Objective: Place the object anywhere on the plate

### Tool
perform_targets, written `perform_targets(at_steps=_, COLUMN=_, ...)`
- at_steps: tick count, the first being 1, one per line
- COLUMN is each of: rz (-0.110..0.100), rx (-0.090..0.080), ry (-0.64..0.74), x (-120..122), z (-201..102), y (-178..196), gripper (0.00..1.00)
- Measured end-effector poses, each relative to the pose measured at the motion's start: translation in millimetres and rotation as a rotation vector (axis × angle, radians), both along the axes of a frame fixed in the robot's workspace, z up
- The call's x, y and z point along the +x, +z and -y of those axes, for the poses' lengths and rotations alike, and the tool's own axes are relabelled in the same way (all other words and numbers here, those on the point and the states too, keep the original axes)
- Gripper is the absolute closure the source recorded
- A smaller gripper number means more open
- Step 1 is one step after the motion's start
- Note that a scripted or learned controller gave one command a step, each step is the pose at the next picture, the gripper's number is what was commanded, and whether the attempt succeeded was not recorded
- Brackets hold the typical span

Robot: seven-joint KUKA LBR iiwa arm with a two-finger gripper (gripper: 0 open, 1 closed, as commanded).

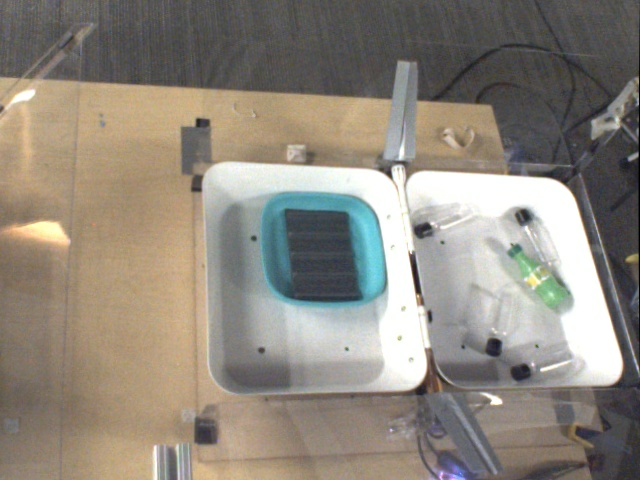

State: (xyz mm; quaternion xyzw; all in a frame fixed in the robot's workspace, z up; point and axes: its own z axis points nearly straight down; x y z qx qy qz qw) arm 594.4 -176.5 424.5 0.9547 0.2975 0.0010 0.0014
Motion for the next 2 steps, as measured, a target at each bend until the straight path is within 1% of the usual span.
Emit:
perform_targets(at_steps=1, rz=0.000, rx=0.001, ry=-0.216, x=-61, z=28, y=11, gripper=0.00)
perform_targets(at_steps=2, rz=0.000, rx=0.002, ry=-0.370, x=-106, z=28, y=10, gripper=0.00)
